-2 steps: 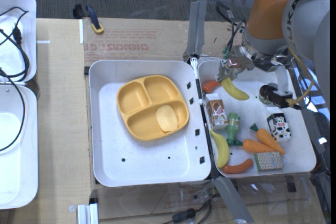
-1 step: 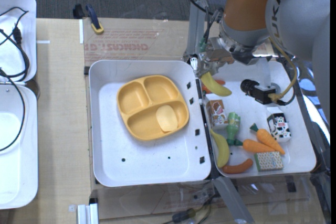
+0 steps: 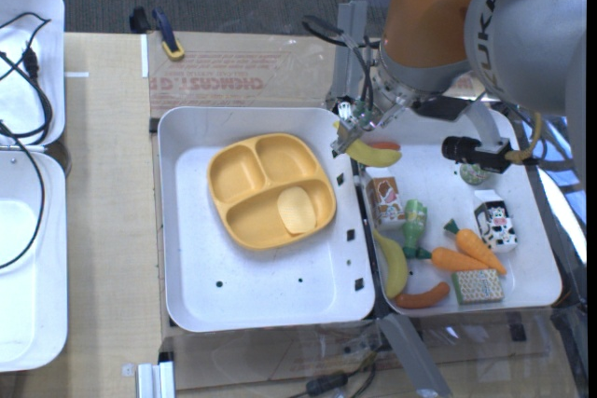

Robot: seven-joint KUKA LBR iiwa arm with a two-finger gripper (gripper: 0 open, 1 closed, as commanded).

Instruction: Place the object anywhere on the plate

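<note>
A yellow divided plate lies in the left bin. A pale yellow oval piece rests in the plate's lower right compartment. My gripper hangs over the wall between the two bins, just right of the plate's upper right rim. Directly right of the gripper, a yellow banana-like piece with a red piece on top lies in the right bin. I cannot make out whether the gripper touches the banana-like piece.
The right bin holds a brown carton, a green bottle, a second banana, a sausage, two carrots, a speckled block and a cow-patterned carton. Cables lie on the white surface at the far left.
</note>
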